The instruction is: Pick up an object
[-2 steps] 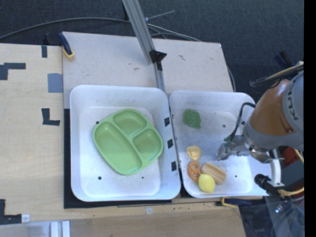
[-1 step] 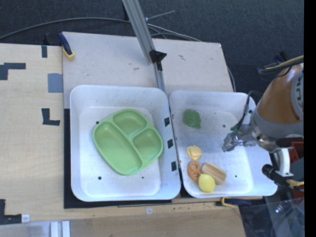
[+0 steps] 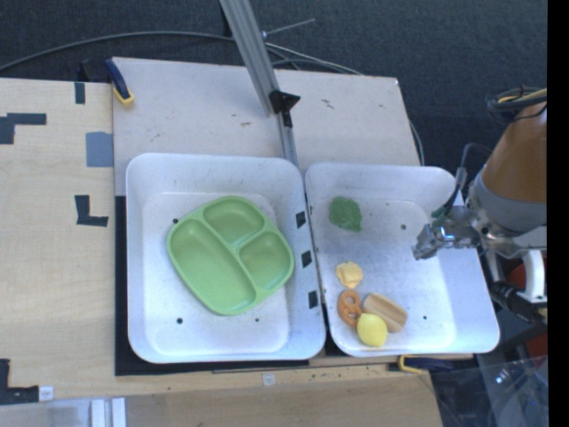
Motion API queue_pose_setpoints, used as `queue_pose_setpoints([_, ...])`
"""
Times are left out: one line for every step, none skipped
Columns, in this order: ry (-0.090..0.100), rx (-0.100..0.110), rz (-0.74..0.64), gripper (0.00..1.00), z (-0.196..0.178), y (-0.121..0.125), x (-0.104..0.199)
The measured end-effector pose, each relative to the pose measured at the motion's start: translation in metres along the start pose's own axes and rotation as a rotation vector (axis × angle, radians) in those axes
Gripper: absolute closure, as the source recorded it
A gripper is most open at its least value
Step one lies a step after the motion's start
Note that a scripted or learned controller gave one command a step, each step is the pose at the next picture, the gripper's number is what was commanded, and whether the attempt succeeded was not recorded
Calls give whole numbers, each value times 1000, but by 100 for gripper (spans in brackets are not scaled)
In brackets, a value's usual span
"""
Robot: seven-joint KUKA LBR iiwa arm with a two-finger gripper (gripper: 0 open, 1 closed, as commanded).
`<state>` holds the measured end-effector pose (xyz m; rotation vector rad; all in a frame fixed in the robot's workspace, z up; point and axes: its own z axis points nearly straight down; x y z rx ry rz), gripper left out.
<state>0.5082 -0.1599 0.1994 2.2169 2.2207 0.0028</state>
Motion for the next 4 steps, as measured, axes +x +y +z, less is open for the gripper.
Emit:
queue_pose_setpoints([3, 3, -6, 100, -15, 6, 54])
queue_pose_setpoints([4, 5, -7, 100, -17, 18, 114])
queue_pose_setpoints([4, 5, -6, 100, -28, 23, 167])
queue_pose_setpoints([3, 7, -5, 100, -32, 16, 213])
